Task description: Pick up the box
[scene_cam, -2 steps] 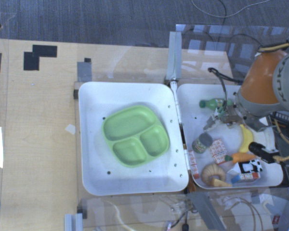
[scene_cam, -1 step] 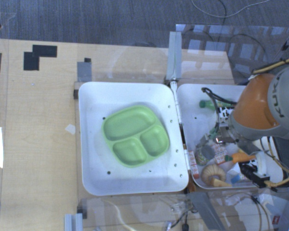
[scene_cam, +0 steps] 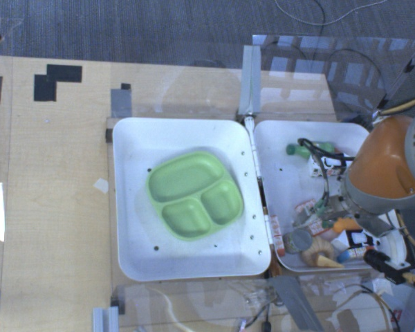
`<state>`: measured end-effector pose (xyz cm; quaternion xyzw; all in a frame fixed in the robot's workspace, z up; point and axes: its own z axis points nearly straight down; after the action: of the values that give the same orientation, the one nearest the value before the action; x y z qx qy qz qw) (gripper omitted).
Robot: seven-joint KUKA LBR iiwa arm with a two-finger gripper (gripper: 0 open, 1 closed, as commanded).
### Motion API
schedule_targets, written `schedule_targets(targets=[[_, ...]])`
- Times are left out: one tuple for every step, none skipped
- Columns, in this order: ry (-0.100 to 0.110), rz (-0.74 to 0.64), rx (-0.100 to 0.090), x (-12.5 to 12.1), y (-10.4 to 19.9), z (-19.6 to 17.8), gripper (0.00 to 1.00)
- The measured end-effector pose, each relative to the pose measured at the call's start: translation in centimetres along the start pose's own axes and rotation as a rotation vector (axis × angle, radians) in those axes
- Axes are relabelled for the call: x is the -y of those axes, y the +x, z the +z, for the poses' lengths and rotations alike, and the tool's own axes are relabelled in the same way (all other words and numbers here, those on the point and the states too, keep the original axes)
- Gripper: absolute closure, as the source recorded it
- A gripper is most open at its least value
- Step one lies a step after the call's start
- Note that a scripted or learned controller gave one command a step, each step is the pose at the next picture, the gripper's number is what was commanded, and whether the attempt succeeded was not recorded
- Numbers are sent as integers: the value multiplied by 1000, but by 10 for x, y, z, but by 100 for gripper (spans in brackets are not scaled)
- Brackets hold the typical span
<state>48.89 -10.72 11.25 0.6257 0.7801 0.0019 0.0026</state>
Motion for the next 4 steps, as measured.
schedule_targets(targets=[[-7,-9,2,-61,-15,23,0],[1,-186,-1,-33,-11,15,0],[-17,-436,11,-4,-8,20,0],[-16,-436,11,-4,-8,21,0]])
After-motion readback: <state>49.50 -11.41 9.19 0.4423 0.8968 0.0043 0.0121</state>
